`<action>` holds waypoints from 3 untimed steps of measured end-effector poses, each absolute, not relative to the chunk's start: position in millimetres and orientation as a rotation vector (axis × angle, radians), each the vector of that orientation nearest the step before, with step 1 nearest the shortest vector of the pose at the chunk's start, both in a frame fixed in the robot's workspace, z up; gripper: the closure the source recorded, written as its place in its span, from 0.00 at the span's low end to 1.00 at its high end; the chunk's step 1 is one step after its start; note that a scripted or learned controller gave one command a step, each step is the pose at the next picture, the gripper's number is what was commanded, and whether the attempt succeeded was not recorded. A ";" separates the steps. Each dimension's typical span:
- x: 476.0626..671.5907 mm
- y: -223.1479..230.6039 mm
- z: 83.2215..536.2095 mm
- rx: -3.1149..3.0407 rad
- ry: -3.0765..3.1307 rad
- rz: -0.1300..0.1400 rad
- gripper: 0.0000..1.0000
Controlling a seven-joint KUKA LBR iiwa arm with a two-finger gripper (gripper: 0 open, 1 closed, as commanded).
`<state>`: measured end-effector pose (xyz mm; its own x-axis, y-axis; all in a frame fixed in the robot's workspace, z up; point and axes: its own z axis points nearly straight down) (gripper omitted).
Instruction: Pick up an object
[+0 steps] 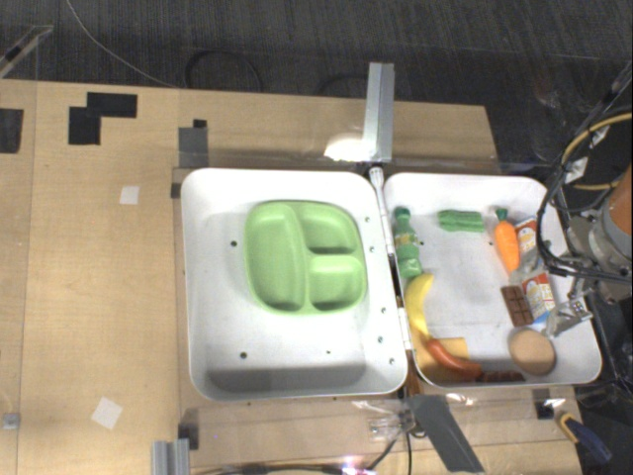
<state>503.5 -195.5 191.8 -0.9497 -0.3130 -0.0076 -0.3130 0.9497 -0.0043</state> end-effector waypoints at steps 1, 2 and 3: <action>554.1 -207.1 95.3 -0.628 3.056 -0.018 0.00; 533.6 -194.8 90.1 -0.530 3.079 -0.011 0.00; 509.9 -164.2 90.8 -0.403 3.096 -0.011 0.00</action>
<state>509.9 -164.2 90.8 -0.9665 -0.2560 -0.0184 -0.2559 0.9667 -0.0095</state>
